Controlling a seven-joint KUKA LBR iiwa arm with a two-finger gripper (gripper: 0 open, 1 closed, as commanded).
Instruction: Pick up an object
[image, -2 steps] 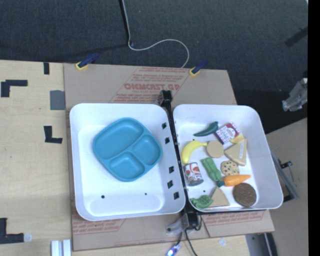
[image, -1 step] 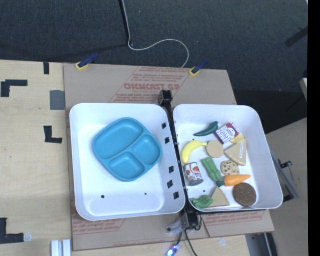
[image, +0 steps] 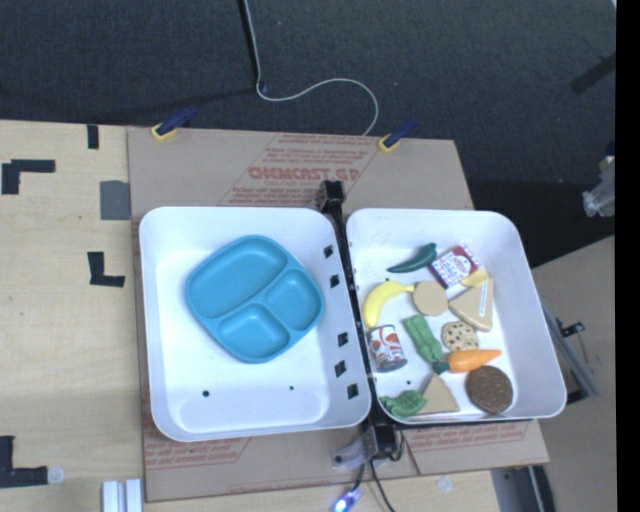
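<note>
Cardboard-covered bench against dark carpet

A brown cardboard sheet (image: 300, 170) with red print lies on a wooden bench (image: 55, 290) marked with black tape; dark carpet (image: 120, 50) spans ten to two o'clock, crossed by a white cable (image: 320, 90).

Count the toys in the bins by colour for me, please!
Green: 3, pepper, bean, leaf
Yellow: 1, banana
Orange: 1, carrot
Blue: 1, divided plate
Brown or tan: 5
Red and white: 2
Total: 13
</note>
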